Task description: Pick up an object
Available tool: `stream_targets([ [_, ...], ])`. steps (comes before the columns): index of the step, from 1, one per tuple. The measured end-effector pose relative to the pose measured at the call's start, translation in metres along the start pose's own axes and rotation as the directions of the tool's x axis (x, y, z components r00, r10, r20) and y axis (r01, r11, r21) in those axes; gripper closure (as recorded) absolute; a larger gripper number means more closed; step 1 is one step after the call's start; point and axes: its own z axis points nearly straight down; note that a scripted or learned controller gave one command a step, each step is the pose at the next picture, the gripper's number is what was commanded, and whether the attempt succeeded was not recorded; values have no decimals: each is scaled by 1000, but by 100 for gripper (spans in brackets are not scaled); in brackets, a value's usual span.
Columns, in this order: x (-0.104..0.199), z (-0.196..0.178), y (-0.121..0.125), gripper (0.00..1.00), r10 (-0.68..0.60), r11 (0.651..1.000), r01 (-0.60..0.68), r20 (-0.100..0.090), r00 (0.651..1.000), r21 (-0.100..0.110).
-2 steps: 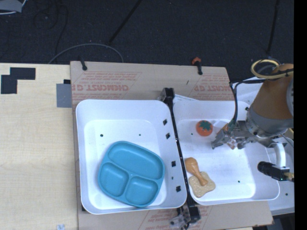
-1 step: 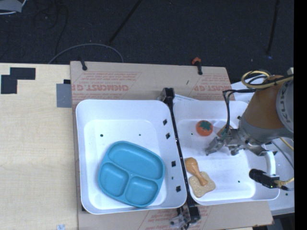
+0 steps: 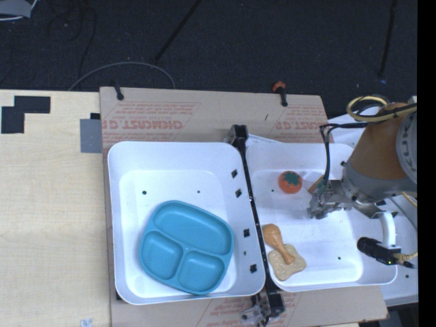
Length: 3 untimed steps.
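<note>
A small orange ball [image 3: 290,182] with a green patch on top lies on the bin floor just to the left of the gripper [image 3: 319,206] — near it, but apart. A tan wooden spoon-like piece [image 3: 278,240] rests on a beige flat slab [image 3: 286,263] — both lie below and left of the gripper, well apart from it.
</note>
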Motion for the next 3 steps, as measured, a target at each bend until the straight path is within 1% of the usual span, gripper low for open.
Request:
stream_targets([
  [1, -5, -43, 0, 100, 1, 1000, -1, 2, 1000, -7],
  [2, -6, -85, -1, 100, -6, 1000, 6, 2, 1000, -6],
  [3, -4, -147, -5, 100, -6, 1000, 6, 3, 1000, -10],
])
